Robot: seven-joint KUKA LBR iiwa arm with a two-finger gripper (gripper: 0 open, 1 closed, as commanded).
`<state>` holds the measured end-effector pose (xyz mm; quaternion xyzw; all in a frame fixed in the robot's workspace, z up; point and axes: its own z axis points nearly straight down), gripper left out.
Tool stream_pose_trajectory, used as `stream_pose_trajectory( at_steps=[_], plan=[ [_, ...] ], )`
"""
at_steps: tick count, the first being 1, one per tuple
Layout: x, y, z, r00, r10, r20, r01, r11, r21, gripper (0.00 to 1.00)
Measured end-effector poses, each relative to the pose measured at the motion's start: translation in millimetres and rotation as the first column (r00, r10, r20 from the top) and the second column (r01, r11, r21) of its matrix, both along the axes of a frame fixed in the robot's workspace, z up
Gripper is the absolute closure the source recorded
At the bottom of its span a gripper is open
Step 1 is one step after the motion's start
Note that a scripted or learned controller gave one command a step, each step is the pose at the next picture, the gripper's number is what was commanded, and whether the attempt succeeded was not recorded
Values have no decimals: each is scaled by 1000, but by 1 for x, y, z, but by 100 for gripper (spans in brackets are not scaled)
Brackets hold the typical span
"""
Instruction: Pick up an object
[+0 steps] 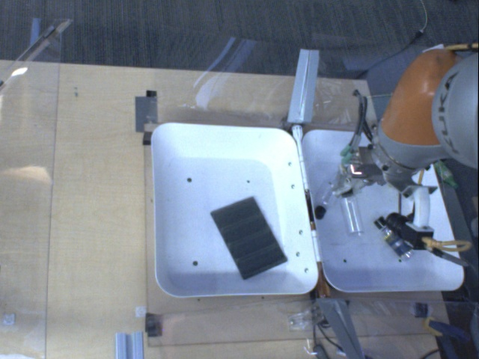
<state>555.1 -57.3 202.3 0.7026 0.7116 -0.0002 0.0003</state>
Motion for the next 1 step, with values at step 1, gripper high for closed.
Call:
stream_pose_trajectory(
  at_steps=[1],
  plan=[
    [22, -3, 32, 997, -75, -2, 75, 997, -1, 100]
  ],
)
